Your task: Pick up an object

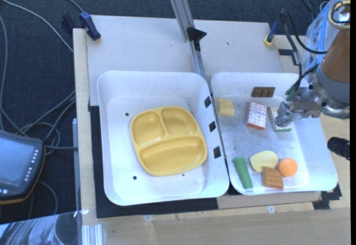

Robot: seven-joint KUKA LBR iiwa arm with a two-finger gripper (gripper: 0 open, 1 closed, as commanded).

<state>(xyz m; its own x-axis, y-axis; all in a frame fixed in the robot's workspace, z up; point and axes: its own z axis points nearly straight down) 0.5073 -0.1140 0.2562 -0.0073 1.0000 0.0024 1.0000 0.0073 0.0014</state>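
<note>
A: Starting at the near edge, what is lying in the right white plastic bin [328, 167]?

B: Along its near wall a small group is sitting close together: a green cylinder [242, 173] on the left, then a pale yellow rounded piece [263, 159], a brown waffle-like square [272, 178] touching it, and an orange ball [287, 167] just beside. I am thinking they are gathering there because the bin floor is sloping a little towards its walls, but this is only my guess.

A: And the left white bin [111, 127]?

B: It is holding a yellow divided plastic plate [168, 139], lying flat in the middle. It is too wide for two fingers, so I am judging it is not the target.

A: Going farther, where is the gripper [283, 118]?

B: It is hanging low over the right part of the right bin, coming from the right. It is covering a small white and green packet [274, 113], just right of a red and white carton [256, 115]. This packet is probably the object to pick.

A: Are the fingers pinching it?

B: I cannot tell; the gripper body is hiding the tips.

A: And beyond?

B: A yellow block [226, 107] is lying near the left wall, and a brown chocolate bar [263, 92] is lying near the far wall, well apart from the gripper.
</note>
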